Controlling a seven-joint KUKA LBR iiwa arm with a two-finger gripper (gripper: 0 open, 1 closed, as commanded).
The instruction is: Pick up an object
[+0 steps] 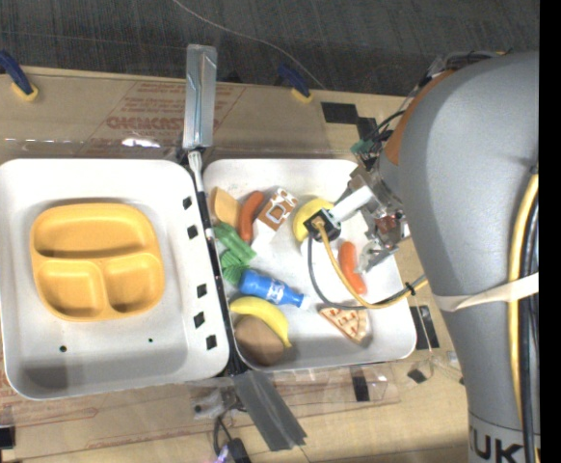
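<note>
Yellow tray [95,261] in white bin [11,191], blue bottle [270,288], yellow banana [263,315], orange carrot [351,267], green leafy toy [232,251], grey arm [473,162]

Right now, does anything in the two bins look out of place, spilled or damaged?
Nothing looks spilled or broken. The yellow tray lies flat in the left bin. The toy foods, such as the banana and pizza slice, lie jumbled in the right bin, near the gripper.

You have two shallow white bins [20,355]; one yellow sectioned plastic tray [95,258]; two orange toy carrots [351,266]; one yellow toy banana [263,316]; one blue toy bottle [269,288]; one toy pizza slice [346,322]; one green leafy toy [234,251].
</note>
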